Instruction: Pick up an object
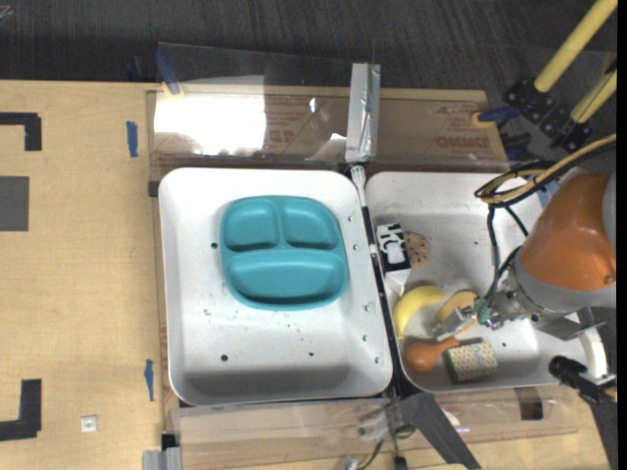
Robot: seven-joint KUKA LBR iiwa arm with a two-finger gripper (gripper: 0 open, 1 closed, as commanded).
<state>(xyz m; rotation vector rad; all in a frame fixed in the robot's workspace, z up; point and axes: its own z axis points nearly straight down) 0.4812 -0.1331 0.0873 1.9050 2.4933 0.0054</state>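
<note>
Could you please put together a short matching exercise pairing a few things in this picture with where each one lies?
Things:
1. teal tray
2. yellow fruit
3. orange band
4. black-and-white card

Places:
A. on the arm, over the right bin's right side
B. against the right bin's left wall, toward its far end
C. in the middle of the left bin
D. in the right bin, near its left side, just this side of the card

Pairs: 1-C, 2-D, 3-A, 4-B
</note>
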